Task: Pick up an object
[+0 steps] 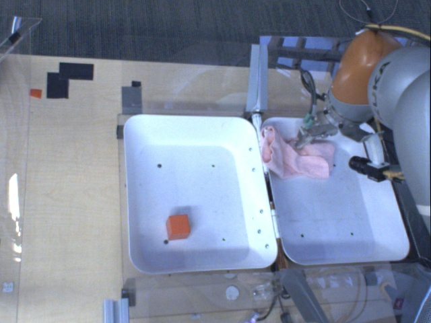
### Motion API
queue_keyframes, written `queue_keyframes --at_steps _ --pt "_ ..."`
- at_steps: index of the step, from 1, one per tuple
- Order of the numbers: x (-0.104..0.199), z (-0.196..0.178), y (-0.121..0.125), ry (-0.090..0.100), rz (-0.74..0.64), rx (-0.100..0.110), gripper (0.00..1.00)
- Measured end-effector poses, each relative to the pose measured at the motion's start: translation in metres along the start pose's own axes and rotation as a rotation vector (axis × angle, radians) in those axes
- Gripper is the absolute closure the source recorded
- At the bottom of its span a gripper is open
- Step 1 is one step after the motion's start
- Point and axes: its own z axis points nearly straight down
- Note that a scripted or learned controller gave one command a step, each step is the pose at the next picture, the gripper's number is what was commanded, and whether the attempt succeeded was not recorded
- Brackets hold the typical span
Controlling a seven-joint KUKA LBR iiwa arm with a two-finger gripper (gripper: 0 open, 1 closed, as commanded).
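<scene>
A pink cloth [296, 159] is seen crumpled at the back of the right bin [350, 237], its long axis running left to right. The gripper [315, 129] is set on its top edge; the fingers' state cannot be told. An orange cube [178, 227] is seen in the left bin [195, 140].

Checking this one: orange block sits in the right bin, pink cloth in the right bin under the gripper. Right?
Not quite. The camera view shows the orange block in the left bin, not the right one. The pink cloth does lie in the right bin, with the gripper over it.
</scene>
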Motion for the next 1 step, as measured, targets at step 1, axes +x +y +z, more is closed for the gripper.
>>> queue_keyframes --at_steps 1 --pt "0.0030 0.0017 -0.0009 0.007 -0.002 0.008 0.00"
